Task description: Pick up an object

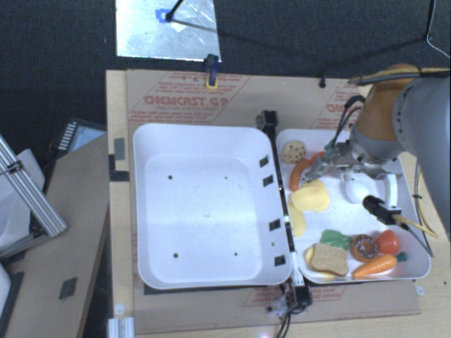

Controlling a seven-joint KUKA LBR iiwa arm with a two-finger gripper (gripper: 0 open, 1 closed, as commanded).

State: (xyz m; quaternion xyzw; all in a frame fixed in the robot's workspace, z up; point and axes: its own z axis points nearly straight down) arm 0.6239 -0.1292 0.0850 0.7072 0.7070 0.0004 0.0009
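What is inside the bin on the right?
The right bin holds toy food: a cookie, sausage, bread slice, donut and carrot. The arm covers the bin's back corner.

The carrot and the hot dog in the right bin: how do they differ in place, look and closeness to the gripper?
The carrot lies at the bin's near edge, far from the gripper; the hot dog lies near the far end, right beside the gripper. The carrot is orange, tapering to a point; the hot dog is redder with rounded ends. The carrot lies nearly level across the view; the hot dog slants steeply. Both are long toy foods in the right bin.
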